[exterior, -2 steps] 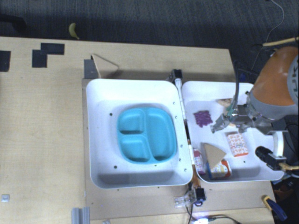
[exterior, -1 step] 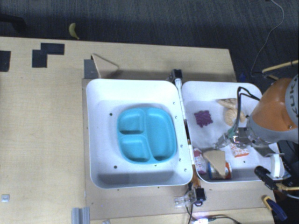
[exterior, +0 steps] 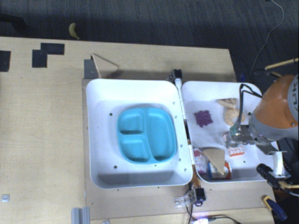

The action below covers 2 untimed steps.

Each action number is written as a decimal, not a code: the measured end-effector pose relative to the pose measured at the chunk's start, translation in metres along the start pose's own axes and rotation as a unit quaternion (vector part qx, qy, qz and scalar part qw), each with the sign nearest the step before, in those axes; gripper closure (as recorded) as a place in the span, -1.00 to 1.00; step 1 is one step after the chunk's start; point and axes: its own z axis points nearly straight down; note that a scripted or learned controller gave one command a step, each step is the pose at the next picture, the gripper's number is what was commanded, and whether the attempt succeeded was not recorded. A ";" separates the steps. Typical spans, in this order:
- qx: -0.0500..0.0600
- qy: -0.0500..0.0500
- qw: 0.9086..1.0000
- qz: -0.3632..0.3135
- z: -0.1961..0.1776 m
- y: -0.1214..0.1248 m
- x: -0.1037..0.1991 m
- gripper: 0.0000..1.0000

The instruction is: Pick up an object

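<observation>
Blue divided tray (exterior: pixel 146 134) in left bin (exterior: pixel 100 125), purple cluster (exterior: pixel 203 118) and packets (exterior: pixel 215 162) near end effector (exterior: pixel 236 138), grip state unclear

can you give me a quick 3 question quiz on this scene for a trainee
1. True or false: the blue tray lies in the left bin.
2. Which bin holds the purple item? A) left B) right
3. Fill in: the arm reaches over the ____ bin.

Key: 1 true; 2 B; 3 right.
</observation>
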 end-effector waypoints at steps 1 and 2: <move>0.008 0.005 1.000 -0.002 -0.080 0.037 0.124 1.00; 0.009 0.004 1.000 -0.002 -0.079 0.036 0.122 -1.00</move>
